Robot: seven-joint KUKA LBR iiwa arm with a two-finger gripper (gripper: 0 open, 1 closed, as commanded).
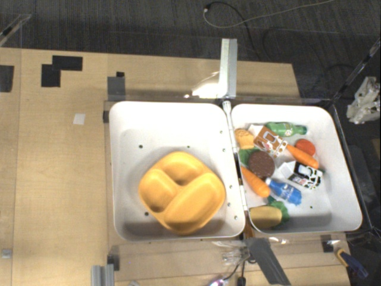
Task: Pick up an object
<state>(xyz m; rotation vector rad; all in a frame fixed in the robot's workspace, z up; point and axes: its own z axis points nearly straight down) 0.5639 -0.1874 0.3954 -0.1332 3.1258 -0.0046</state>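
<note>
Gripper point(364, 102) stationed beyond the right bin's point(340, 159) outer rim, grasp state indeterminable; candidate objects, including carrot point(256, 183), brown cookie point(261, 164) and blue bottle point(284, 191), lie clustered inside that bin.

Dark carpet floor point(119, 11) behind light wooden bench point(53, 189).

Right edge of frame, above mid-height: the gripper point(364, 102) appears as a small, pale grey-white unit of irregular, blocky outline with darker recesses. Finer detail is too blurred to make out.
</note>
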